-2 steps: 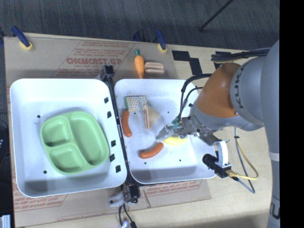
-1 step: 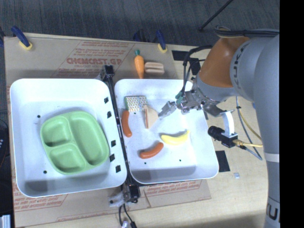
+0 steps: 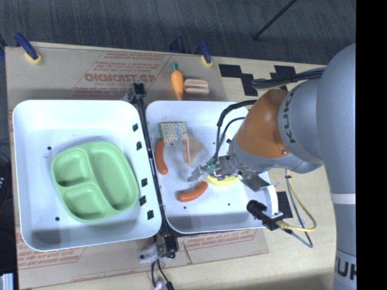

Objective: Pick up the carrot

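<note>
The arm (image 3: pixel 284 132) hangs over the right bin (image 3: pixel 181 222), its gripper (image 3: pixel 208 171) low beside a yellow piece (image 3: pixel 221 180); jaw spread cannot be told, and nothing shows gripped. The carrot (image 3: pixel 176 83) lies on the cardboard (image 3: pixel 115 74) beyond the bin's far edge, so this looks like the approach step: lift clear and travel to it.

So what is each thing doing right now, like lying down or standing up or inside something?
carrot: lying on the cardboard beyond the bins, outside both.
wooden block: lying beside the carrot, right of it.
green plate: flat in the left bin.
two sausages: lying in the right bin.
yellow piece: in the right bin, under the gripper.
gripper: low over the right bin.
</note>
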`<state>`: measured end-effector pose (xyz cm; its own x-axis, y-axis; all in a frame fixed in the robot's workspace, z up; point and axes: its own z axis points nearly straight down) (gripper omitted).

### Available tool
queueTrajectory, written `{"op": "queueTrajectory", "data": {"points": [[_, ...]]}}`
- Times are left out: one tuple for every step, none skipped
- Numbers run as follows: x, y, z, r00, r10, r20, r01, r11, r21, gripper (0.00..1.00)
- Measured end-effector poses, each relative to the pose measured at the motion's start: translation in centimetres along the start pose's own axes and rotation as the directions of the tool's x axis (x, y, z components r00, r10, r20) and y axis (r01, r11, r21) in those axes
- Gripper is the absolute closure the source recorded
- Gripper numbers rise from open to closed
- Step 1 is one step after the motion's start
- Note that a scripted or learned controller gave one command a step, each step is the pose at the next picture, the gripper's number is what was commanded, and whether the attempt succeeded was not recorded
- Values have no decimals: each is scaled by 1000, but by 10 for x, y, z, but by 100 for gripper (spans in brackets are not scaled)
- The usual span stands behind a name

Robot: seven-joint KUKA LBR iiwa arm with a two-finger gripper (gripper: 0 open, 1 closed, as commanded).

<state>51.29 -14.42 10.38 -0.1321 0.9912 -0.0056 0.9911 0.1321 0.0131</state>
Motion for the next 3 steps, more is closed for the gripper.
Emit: {"op": "queueTrajectory", "data": {"points": [[-34, 16, -75, 977, -214, -9, 214, 977, 13, 0], [-2, -24, 8, 977, -213, -6, 213, 977, 6, 0], [50, 34, -88, 977, -215, -9, 215, 977, 13, 0]]}}
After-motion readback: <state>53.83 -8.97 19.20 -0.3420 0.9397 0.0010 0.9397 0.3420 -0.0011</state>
